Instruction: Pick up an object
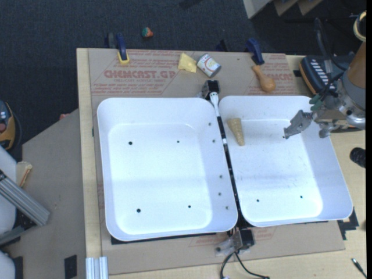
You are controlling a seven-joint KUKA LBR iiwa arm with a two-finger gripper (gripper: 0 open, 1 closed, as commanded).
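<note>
Two shallow white bins sit side by side on a bench. A tan cone (235, 131) lies in the right bin (279, 208), near its upper left corner. The gripper (305, 128) hovers to its right, well apart, fingers spread, holding nothing.

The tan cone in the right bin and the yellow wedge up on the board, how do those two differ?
The tan cone lies inside the right bin, near its left wall; the yellow wedge lies outside both bins on the brown board, beside a small white box. The cone is dull tan and long, tapering; the wedge is bright yellow and stubbier. Both are small, lying flat, untouched by the gripper.
</note>
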